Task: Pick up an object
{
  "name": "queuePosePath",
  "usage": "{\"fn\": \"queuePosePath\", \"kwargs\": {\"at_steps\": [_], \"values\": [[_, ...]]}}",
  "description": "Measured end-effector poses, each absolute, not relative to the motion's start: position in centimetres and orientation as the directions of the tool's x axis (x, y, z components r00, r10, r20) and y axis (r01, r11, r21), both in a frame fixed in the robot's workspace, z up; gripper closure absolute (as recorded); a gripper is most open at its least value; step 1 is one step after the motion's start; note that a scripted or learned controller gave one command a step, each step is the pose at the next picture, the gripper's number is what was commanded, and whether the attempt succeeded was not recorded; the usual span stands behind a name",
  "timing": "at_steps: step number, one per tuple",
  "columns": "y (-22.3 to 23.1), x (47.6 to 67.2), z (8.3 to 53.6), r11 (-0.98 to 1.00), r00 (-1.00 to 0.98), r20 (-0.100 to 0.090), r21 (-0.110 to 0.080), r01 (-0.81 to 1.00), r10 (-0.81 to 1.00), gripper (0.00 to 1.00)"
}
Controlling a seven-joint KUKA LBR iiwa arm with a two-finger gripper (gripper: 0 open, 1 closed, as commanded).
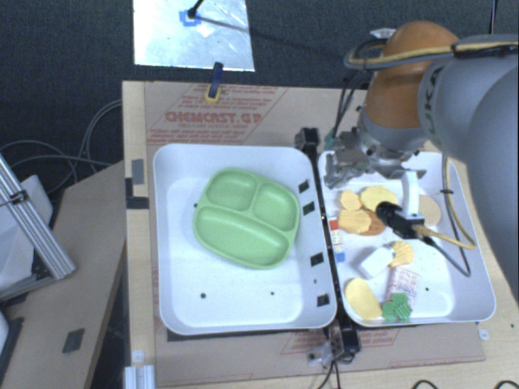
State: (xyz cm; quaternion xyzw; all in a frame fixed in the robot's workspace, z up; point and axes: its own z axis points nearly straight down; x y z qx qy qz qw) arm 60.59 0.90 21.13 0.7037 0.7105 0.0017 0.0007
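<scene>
- Two shallow white bins sit side by side on a cardboard sheet [215,116] with red print: the left bin [235,294] and the right bin [454,286], their inner walls touching.
- A green divided plate [247,215] lies flat in the left bin, towards its far half.
- The grey arm [466,96], with its orange band [405,63], reaches in from the right and ends above the far end of the right bin.
- The gripper [347,173] hangs over that bin's far left corner, close to the wall shared by the bins; I cannot tell whether it is spread or closed, and I cannot tell whether it touches anything.
- The things to pick from lie loose in the right bin, on the near side of the gripper.
- Nearest it is a cluster of yellow chips [379,197] and orange chips [358,221], overlapping.
- Farther towards the near wall lie a white block [375,262], a pink-printed packet [403,282] just beside it, a yellow oval piece [363,297] and a small green piece [396,307].
</scene>
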Motion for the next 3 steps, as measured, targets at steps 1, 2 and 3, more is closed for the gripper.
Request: {"fn": "queuePosePath", "kwargs": {"at_steps": [1, 2, 3], "values": [[5.8, 64.1, 21.5, 0.009, -0.009, 0.002, 0.005, 1.000, 1.000, 1.00], [10.2, 66.7, 22.5, 0.009, -0.009, 0.002, 0.005, 1.000, 1.000, 1.00], [9.4, 65.7, 23.4, 0.001, -0.001, 0.000, 0.002, 1.000, 1.000, 1.00]]}}
